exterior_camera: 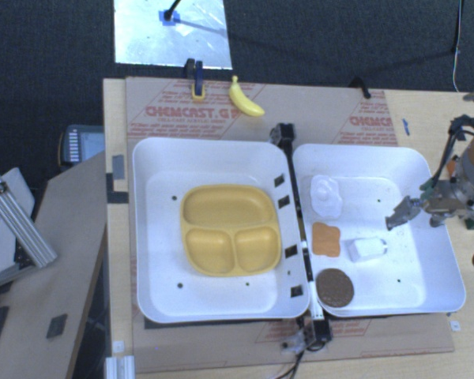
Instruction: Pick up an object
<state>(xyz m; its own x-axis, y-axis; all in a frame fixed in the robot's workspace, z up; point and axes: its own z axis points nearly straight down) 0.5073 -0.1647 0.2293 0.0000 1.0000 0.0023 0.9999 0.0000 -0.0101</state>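
The right bin [426,290] holds a white lumpy bottle-like object [325,194], a flat orange piece [326,239], a small white block [366,249] and a brown round disc [335,287]. My gripper [415,218] hangs over the right side of this bin, to the right of the white block and apart from it. Its dark fingers [399,214] stand open with nothing between them.
The left bin [154,212] holds a yellow divided tray [229,229]. A toy banana [245,99] and a yellow clamp [197,85] lie on the cardboard behind the bins. A shiny metal sheet [172,22] lies further back. A black divider [294,212] runs between the bins.
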